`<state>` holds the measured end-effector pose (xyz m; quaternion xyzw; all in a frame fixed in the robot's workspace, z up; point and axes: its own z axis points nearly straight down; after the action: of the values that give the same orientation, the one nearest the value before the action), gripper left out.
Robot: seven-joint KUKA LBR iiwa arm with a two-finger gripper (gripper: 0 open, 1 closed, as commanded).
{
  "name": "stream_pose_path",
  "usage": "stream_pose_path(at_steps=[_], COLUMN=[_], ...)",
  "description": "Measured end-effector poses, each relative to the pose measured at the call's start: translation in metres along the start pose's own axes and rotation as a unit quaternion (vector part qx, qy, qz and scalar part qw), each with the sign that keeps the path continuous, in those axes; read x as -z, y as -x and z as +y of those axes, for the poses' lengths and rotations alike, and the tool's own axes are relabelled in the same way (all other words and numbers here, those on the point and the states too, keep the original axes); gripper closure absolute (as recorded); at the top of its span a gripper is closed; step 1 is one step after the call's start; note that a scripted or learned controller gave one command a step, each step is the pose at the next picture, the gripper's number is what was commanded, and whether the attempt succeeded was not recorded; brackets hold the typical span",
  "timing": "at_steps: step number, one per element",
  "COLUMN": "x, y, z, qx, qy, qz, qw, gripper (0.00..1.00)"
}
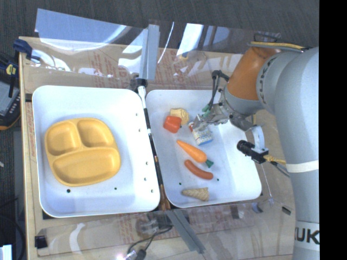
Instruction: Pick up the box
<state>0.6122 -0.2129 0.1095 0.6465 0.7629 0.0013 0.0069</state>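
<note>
The box [204, 137] is a small white and blue carton lying in the upper middle of the right bin [246, 186]. My gripper [206, 121] reaches down from the right and sits right over the box's top end, hiding part of it. From this angle I cannot see whether it touches the box. The box looks to be resting on the bin floor.
The right bin also holds a red block [172, 124], a pale yellow piece [180, 114], a carrot [191, 151], a sausage [198, 170] and a cone [195, 193]. A yellow divided plate [81, 150] lies in the left bin [40, 99]. The grey arm [287, 102] covers the right side.
</note>
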Motion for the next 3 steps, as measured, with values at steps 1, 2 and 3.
stream_pose_path(at_steps=[1, 2, 3], x=[0.0000, 0.0000, 0.0000], y=[-0.0001, -0.0001, -0.0001], z=[0.0000, 0.0000, 0.0001], qx=[0.000, 0.000, 0.000], qy=[0.000, 0.000, 0.000], qz=[0.000, 0.000, 0.000], qw=[1.0000, 1.0000, 1.0000], gripper=[0.00, 0.00, 0.00])
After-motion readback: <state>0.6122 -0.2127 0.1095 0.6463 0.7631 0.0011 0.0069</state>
